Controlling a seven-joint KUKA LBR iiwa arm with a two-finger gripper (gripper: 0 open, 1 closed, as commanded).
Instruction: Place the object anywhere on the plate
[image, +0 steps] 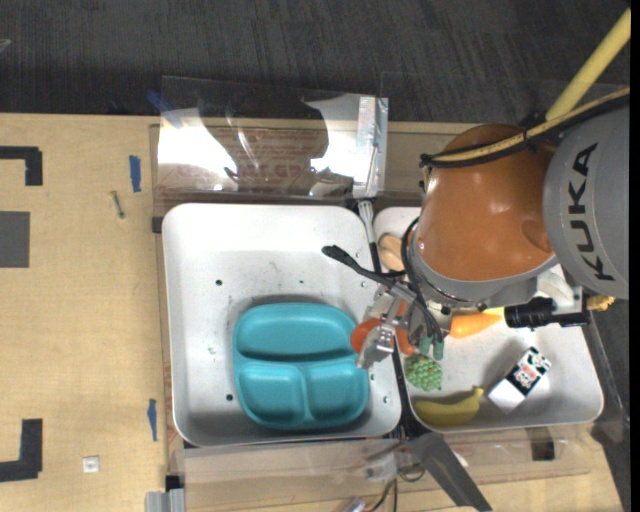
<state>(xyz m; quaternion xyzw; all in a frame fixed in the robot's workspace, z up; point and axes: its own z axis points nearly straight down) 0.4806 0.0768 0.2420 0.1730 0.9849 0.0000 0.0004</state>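
A teal plate (298, 375) with three compartments lies in the left bin (200, 260), toward its front. My gripper (380, 343) hangs at the plate's right edge, just over the wall between the two bins. It is shut on a small orange-red object (362, 334), which shows on both sides of the fingers. The object sits just above the plate's right rim. The arm's wide orange band (480, 215) hides the back of the right bin.
The right bin (580, 400) holds a green bumpy item (425, 374), a banana (447, 407) at the front, an orange carrot-like piece (474, 322) and a black-and-white box (522, 378). A clear plastic sheet (270, 150) stands behind the left bin.
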